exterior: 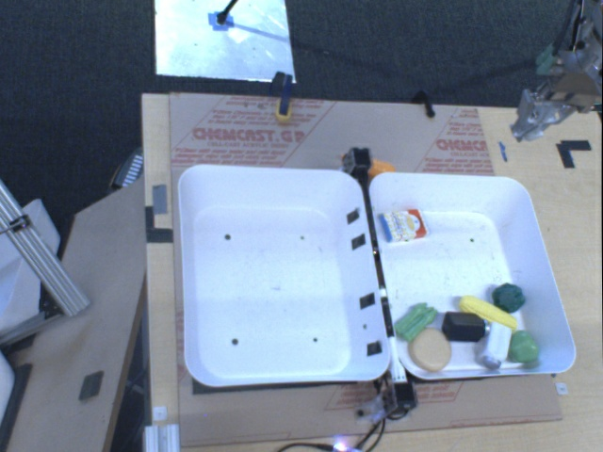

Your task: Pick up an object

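Gripper (539, 121) beyond right bin's (542, 252) far corner; cannot tell its state. Objects crowd the near rim: yellow banana (487, 311), black block (463, 327).

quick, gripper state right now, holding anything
gripper: up off the far right corner of the bench, away from the right bin; nothing visibly held; open or closed cannot be told.
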Controlling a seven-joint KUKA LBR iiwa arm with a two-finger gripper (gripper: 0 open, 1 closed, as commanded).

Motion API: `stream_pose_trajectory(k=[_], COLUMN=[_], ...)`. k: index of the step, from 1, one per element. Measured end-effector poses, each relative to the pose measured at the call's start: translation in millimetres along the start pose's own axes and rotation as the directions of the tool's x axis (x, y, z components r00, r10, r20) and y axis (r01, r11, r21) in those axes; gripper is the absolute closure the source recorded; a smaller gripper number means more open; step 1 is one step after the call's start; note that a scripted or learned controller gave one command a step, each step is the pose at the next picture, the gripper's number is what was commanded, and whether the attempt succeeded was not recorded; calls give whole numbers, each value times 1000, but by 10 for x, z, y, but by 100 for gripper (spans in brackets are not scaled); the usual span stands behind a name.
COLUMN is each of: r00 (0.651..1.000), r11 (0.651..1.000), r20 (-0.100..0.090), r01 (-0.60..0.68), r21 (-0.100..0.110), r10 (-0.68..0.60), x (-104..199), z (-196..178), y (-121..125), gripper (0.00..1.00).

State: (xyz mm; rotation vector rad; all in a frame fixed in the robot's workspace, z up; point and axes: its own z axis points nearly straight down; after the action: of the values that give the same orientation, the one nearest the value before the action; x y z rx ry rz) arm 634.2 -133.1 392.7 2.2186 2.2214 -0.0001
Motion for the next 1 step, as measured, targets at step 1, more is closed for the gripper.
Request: stream_pose_trajectory(k=[1], r00=[1000], r11=[1000], r20=[-5], r01=[10], r21=[6], r10=[-10], x=[807], z=[780], y=[147], gripper=[100])
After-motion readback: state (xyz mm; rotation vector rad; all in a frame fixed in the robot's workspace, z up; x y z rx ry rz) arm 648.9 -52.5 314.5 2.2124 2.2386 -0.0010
